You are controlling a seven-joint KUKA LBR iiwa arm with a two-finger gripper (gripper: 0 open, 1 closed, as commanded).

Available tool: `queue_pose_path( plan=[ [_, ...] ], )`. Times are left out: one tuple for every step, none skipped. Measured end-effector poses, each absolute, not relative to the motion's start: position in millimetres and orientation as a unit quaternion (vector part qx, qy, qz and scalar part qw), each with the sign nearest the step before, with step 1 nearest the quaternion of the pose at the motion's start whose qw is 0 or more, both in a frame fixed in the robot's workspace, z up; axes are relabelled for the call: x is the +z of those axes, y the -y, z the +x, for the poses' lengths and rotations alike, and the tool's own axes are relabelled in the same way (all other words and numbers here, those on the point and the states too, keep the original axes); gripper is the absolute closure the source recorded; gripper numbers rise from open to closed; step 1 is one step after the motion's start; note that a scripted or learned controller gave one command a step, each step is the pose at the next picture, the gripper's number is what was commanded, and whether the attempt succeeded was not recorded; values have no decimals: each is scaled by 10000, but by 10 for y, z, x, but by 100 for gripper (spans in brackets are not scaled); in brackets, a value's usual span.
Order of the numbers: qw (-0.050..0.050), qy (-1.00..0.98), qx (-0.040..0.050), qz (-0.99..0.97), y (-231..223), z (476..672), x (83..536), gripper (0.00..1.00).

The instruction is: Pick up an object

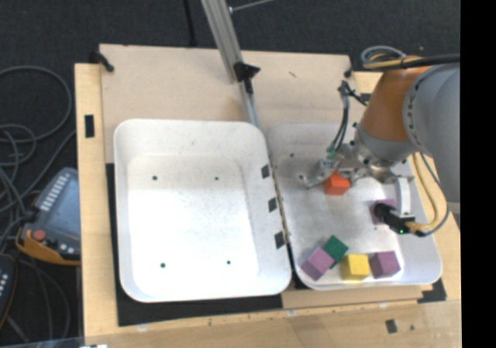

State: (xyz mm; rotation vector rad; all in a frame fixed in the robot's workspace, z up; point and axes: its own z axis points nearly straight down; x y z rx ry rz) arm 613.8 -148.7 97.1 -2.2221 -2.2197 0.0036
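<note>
Gripper (335, 176) status: my fingers sit low in the right bin (306, 145), directly over the orange block (336, 184), and from this slanted view I cannot tell whether they are spread, closed, or gripping anything. The block appears just under the fingertip area, toward 6 o'clock of my wrist, and it seems to rest on the bin floor.

Target location: the orange block lies near the centre of the right bin, well apart from the other pieces. A cluster of four sits at 6 o'clock from it along the near rim: a light purple block (317, 261), a green block (335, 247) touching it, a yellow block (357, 265), and a darker purple block (384, 263).

Procedure, as I judge it:
1. Centre the fingers on the orange block so that one fingertip passes each side. An off-centre descent would push the block aside.
2. Lower until the fingertips reach the block's lower half. Stopping on its top face gives no grip.
3. Close firmly, then lift straight up.
4. Confirm that the block rises with the fingers before moving off.

Caution: my cables (346, 118) hang near 12 o'clock of the block; I keep the lift vertical to avoid snagging them.
</note>
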Motion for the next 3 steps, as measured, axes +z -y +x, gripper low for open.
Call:
queue_pose_path(
  plan=[
    [-27,7052,-13,-7090,1507,6165,1086,100],
    [-79,7088,-37,-7054,909,6012,1027,100],
    [-22,7094,-31,-7047,-46,5462,2017,100]
  ],
)
